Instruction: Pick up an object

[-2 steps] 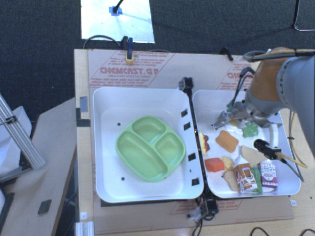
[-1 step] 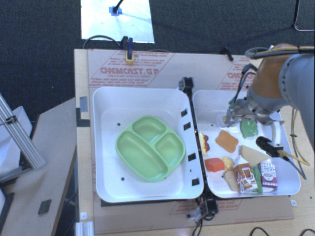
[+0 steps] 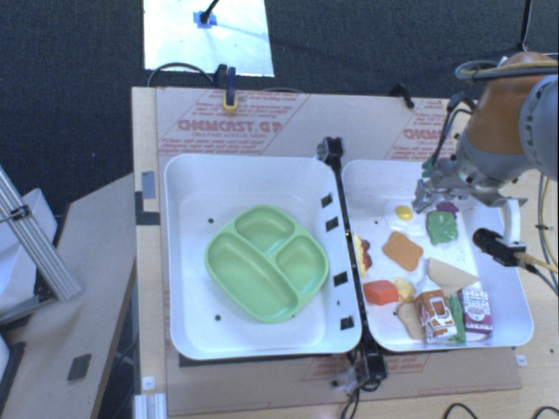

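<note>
Arm: I see it (image 3: 515, 112) reaching in from the right edge of the frame, wrist bent down over the upper part of the right bin.

Claw: it (image 3: 434, 197) hangs low at the upper middle of the right bin (image 3: 371, 182), just above the green toy. I cannot tell how far it is spread, and I see nothing between its tips. I judge it is placed here because this end of the pile is loosest.

Green toy: it (image 3: 442, 227) lies just below the claw, with a small purple piece (image 3: 447, 207) touching its top edge. I take it for the likeliest target.

Egg: it (image 3: 403, 213) sits left of the claw, apart from the rest, flat and probably hard to pinch.

Other food: an orange slab (image 3: 403, 250) lies mid-bin, a pale wedge (image 3: 451, 274) below the green toy, a red piece (image 3: 381, 292) and packets (image 3: 454, 312) crowded at the lower end. Packed so tight, I would avoid those.

Left bin: it (image 3: 188, 190) holds a green tray (image 3: 266, 262), lying flat in the middle, likely the drop place.

Surface: a board (image 3: 253, 120) with red print carries both bins, clipped together along the centre.

Progress: I judge the pick not yet made.
</note>
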